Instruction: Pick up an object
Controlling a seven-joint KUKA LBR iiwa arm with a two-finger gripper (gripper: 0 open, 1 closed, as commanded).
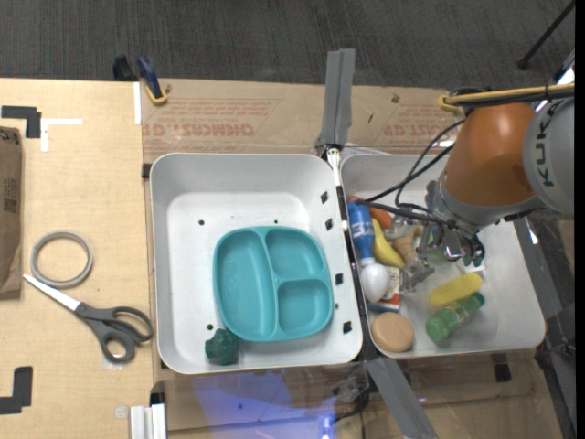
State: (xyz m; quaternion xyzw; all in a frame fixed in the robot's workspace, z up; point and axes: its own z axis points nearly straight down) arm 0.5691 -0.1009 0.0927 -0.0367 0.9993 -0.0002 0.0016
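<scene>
the arm [498,158] reaches in over the right bin [512,332], its orange band directly above that bin's far half. the gripper [430,254] hangs below the band, down among the clutter near the middle of the right bin, but the metal parts blur together there, so whether it is closed on anything cannot be told.

everything the task might want is packed into the right bin. a blue tube [360,230] lies along the bin's left wall, with a white ball [376,280] just beside it toward the near edge. a banana [387,248] sits between the tube and the gripper. a yellow piece [454,290] lies just on the near side of the gripper, a green bottle [452,320] nearer still, and a tan round object [394,333] rests in the bin's near-left corner. the crowding likely comes from objects being dropped in loosely, which leaves the gripper little clear room around any one of them.

left of the right bin, the left bin [174,245] holds a teal divided tray [272,283] and a small dark green object [222,347] at the tray's near-left corner. further left, on the bench, lie scissors [96,316] and a tape roll [61,258].

judging by the gripper's low position, the step in hand looks like an attempt on the banana or the yellow piece; no pick is confirmed.
</scene>
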